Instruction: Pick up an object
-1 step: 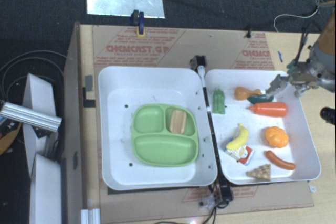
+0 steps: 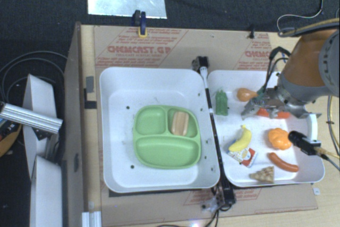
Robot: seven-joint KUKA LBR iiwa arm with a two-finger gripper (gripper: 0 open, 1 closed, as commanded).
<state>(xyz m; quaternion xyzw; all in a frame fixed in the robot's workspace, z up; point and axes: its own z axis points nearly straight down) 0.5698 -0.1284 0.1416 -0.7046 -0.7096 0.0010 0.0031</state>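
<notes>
My gripper (image 2: 264, 107) hangs low over the back of the right bin (image 2: 313, 174), reaching in from the right. Directly beneath it lies a red-orange object (image 2: 272, 113), partly hidden by the gripper's body. An orange round fruit (image 2: 245, 94) sits just to its left, with a green item (image 2: 221, 102) against the bin's left wall. In front lie a banana (image 2: 241, 139), a red and white packet (image 2: 246, 156), an orange pepper-like piece (image 2: 278, 138), a red sausage (image 2: 283, 162) and a tan wedge (image 2: 263, 174).
The left bin (image 2: 119, 93) holds a green divided plate (image 2: 166, 136) with a tan bun (image 2: 180, 123) in its upper right compartment. A ridge (image 2: 210, 114) separates the two bins. A black part of the arm (image 2: 301, 143) juts over the right bin's right side.
</notes>
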